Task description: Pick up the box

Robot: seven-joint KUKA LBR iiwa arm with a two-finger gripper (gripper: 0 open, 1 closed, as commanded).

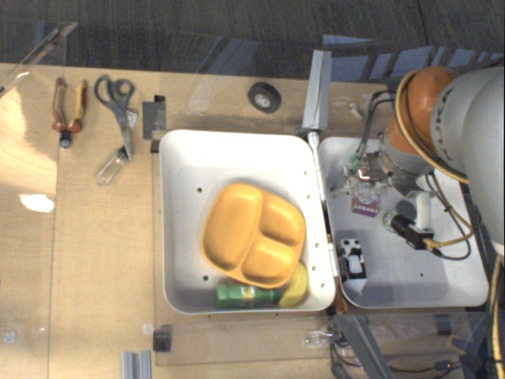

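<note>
Although the gripper (363, 174) stands low over the right bin (410, 300), near its upper left corner, you should note that it cannot be told from this view whether it is apart or together; nothing is seen held in it.

Location: the box (364, 205) is taken to be the small purplish carton on the floor of the right bin, just beside the gripper on the near side. Whether the two touch cannot be told. A small black-and-white item (353, 259) lies further down the same bin, close to the left wall and apart from the box.

Handling, as judged: you are dealing with a small, light carton, probably thin card. Expect it to be stiff enough across its short faces but liable to dent under hard closure. Its surface looks smooth, so it may slide on the white plastic if nudged before it is gripped.

Point of hold, as advised: take it across the narrower pair of opposite sides, centred, with the gripper coming straight down. Its exact orientation is too small to read; confirm it before closing.

Other contents: the left bin (181, 212) carries a yellow divided dish (254, 234) and a green bottle (245, 294), well apart from the work. You need not disturb them.
</note>
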